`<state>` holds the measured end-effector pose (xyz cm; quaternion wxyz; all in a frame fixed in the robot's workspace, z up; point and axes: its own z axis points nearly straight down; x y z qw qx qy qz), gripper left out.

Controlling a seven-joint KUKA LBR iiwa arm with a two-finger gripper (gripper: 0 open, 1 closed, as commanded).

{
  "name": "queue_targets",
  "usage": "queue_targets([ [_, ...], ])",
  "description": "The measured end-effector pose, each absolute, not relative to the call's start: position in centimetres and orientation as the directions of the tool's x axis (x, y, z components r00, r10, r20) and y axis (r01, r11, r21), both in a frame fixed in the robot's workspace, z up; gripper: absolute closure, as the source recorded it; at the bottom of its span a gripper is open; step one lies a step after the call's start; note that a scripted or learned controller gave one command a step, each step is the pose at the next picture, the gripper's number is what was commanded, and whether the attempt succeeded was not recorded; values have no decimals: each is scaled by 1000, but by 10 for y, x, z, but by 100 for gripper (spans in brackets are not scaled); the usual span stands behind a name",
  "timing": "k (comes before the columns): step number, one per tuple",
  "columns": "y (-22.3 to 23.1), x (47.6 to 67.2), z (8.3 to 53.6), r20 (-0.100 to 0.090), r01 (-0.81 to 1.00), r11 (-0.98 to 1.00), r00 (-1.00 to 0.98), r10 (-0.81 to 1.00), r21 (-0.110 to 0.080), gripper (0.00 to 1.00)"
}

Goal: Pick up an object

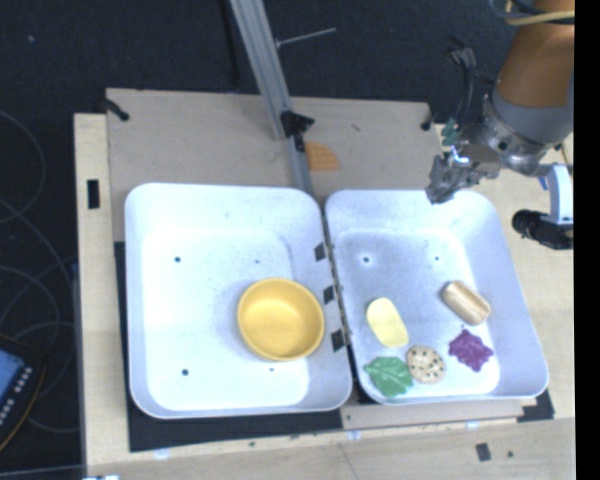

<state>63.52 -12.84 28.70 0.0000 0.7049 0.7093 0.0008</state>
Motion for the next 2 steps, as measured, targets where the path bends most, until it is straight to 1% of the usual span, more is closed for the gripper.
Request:
queue_targets([
  [1, -72, 618, 273, 1, 1000, 6, -6, 1000, -1, 100],
  [2, -21, 606, 258, 1, 1000, 6, -6, 1000, 0, 100],
])
